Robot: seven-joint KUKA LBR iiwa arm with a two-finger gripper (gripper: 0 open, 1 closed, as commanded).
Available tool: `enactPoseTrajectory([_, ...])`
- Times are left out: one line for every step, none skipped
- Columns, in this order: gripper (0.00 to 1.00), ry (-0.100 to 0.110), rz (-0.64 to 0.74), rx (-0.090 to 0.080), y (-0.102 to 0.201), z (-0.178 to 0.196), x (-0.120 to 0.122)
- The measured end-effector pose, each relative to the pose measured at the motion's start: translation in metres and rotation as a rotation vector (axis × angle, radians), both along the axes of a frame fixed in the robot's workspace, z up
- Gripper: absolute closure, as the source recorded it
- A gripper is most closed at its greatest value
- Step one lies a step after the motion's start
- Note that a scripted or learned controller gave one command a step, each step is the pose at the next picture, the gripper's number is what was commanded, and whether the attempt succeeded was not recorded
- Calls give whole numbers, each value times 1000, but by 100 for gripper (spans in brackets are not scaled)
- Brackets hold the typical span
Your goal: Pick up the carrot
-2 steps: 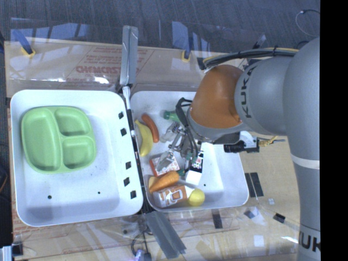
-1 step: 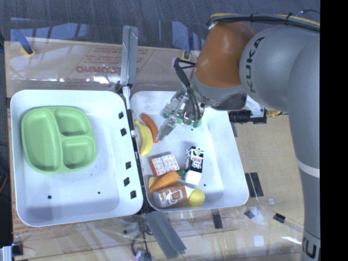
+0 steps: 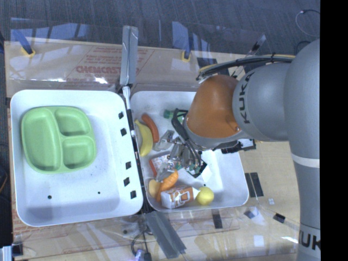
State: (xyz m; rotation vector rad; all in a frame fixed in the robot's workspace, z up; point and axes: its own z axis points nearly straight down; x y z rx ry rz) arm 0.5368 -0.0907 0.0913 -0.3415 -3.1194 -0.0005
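The carrot point(image 3: 168, 179), small and orange, lies tilted in the front part of the right bin point(image 3: 231, 186). It rests among other items, just above a juice carton point(image 3: 178, 197). My gripper point(image 3: 182, 156) hangs low in the bin, just above and to the right of the carrot, under the arm's orange band point(image 3: 213, 110). Its metal tip sits in a cluster of wrappers and looks close to the carrot's upper end. I cannot see the carrot held.
The right bin also holds a banana point(image 3: 145, 139), a red sausage point(image 3: 150, 126), a lemon point(image 3: 205, 196), a green item point(image 3: 168, 113) and a yellowish piece point(image 3: 154, 187). A green divided plate point(image 3: 57, 137) lies in the left bin point(image 3: 81, 200).
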Motion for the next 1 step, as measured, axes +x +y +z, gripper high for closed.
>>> enactPoseTrajectory([100, 1, 4, 0, 1, 10, 1])
